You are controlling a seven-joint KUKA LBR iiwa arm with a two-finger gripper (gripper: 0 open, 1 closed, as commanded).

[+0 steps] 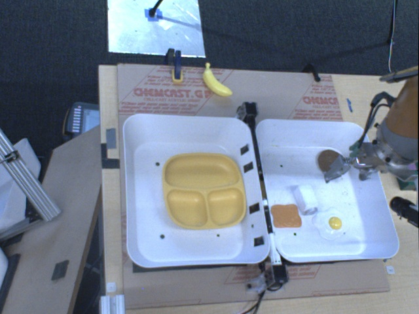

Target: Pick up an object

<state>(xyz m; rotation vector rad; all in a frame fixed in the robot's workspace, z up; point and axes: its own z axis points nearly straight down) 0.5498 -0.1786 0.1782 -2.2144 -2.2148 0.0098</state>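
Note:
The right bin (366, 136) holds several small things: a brown round piece (325, 157) near its middle, a white cylinder (304, 199), a tan square of toast (286, 216) and a fried egg (334, 224) toward the front. My gripper (340, 169) reaches in from the right, low over the bin, and its tip sits right against the brown round piece's near side. The arm's wrist hides the bin's right wall. From this angle I cannot tell whether anything is held.
A yellow divided plate (200, 190) lies in the left bin (141, 142). Behind the bins, a toy banana (217, 84) and a yellow clamp (177, 70) rest on the cardboard sheet. A black divider (256, 182) with clips runs between the bins.

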